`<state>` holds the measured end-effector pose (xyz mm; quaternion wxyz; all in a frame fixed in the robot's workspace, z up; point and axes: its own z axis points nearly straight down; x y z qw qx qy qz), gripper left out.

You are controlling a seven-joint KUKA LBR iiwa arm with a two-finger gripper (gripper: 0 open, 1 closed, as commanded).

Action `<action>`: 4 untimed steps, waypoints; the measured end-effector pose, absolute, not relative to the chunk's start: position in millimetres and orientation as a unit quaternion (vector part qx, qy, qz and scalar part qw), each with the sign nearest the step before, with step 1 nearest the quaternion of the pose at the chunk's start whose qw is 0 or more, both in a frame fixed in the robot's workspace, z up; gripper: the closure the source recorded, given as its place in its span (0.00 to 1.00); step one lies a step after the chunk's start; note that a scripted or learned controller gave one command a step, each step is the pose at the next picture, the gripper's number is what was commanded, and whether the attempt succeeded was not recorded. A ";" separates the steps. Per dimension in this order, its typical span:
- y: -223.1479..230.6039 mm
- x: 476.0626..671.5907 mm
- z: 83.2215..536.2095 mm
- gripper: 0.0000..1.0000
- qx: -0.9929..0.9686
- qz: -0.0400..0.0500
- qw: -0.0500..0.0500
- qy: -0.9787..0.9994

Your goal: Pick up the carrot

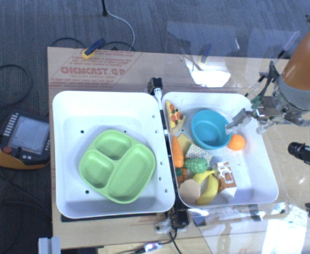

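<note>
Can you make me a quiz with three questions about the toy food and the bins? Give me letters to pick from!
1. Where is the carrot?
A. In the right bin, by its left wall
B. On the green plate
C. On the floor

2. What colour is the bowl?
A. Red
B. Blue
C. Yellow

3. How many sections does the green plate have?
A. One
B. Five
C. Three

Answers:
1. A, the carrot lies along the left wall of the right bin, next to the divider between the bins.
2. B, the bowl is plainly blue, sitting beside the orange ball.
3. C, the plate in the left bin has two small sections and one large one.
</note>
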<state>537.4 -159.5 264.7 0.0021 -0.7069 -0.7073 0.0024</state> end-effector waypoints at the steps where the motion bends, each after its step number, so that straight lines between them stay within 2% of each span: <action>1: -172.9 579.7 152.0 0.00 -0.628 0.003 0.005 -0.778; 2: -204.0 595.2 95.1 0.00 -0.648 0.000 0.000 -0.761; 3: -213.2 560.2 93.1 0.00 -0.628 -0.012 -0.008 -0.778; 4: -210.9 546.7 93.7 0.00 -0.682 -0.016 -0.008 -0.731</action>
